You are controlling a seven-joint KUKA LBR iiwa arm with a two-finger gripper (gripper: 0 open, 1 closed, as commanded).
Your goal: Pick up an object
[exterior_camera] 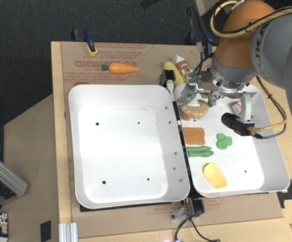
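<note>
My gripper (200,96) hangs low over the far left corner of the right bin (267,183). Right under it, partly covered by it, lies a tan bread-like piece (193,111). Closer to the front along the bin's left side come an orange-brown square piece (193,135), a green bean pod (199,151) and a yellow oval piece (215,175). A small green leafy piece (224,141) sits near the bin's middle.
The left bin (80,135) stands beside the right one, and their walls meet at the centre. Behind the bins on the brown board lie a carrot (120,68), a yellow piece (172,68) and a brown packet (184,67). The grey and orange arm covers the right bin's far right.
</note>
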